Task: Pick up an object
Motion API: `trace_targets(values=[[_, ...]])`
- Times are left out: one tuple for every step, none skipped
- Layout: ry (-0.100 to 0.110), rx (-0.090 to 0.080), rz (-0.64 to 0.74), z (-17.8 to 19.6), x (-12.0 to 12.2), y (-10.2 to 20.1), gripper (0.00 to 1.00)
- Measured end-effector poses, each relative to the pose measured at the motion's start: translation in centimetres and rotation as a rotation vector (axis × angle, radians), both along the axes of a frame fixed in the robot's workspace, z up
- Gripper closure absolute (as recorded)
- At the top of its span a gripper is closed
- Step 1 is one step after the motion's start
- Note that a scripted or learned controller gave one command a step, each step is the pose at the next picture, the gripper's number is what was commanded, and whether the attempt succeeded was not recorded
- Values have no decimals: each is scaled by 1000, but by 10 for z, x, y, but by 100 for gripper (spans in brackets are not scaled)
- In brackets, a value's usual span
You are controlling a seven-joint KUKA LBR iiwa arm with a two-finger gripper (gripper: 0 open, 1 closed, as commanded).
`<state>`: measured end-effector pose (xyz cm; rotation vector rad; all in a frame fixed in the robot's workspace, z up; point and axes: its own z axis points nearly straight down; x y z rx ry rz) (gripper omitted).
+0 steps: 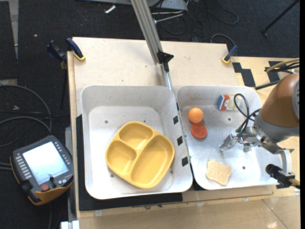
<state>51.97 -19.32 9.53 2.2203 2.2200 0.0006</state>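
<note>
The right bin holds an orange ball, a red disc just below it, a slice of toast near the front, and a small blue, white and red carton at the back. My gripper hangs over the bin's middle right, between the red disc and the toast, to the right of both. Its fingers stand apart with nothing between them. The grey arm with its orange band comes in from the right.
A yellow divided plate lies in the left bin. A metal pole slants up from the bins' shared wall. A teach pendant sits off the bench at left. Clamps mark the bench's back corners.
</note>
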Motion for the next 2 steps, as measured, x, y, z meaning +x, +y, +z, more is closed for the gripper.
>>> trace_targets(values=[[-2,0,1,11,1,0,100],[-5,-2,3,69,11,-3,100]])
